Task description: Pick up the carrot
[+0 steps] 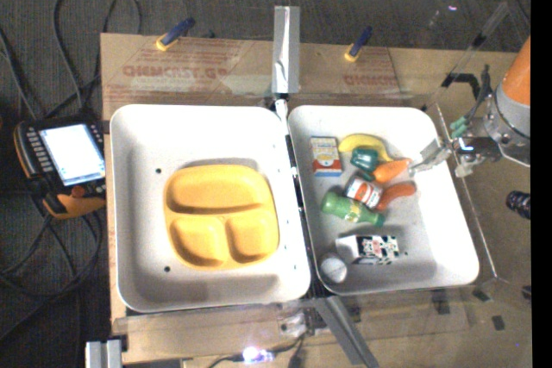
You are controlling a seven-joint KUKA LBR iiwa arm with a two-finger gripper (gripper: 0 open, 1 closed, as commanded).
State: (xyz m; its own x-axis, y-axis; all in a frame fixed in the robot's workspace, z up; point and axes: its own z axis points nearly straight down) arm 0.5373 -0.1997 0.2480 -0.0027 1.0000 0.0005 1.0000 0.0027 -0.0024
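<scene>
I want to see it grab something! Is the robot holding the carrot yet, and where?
It cannot be told. The gripper is right at the carrot, at its right end in the right bin, but the view is too blurry to show a grip.

Brown bench [207, 73] with faded red print along the far strip, two clamps with yellow and blue handles [175, 33] [358, 43] pinned to its back edge and a grey upright post [285, 52] between them. Carrying two shallow white bins side by side and touching at the middle: left bin [129, 211] with a yellow sectioned tray [222, 213] in it, right bin [440, 228] with a jumble of small toy groceries.
</scene>
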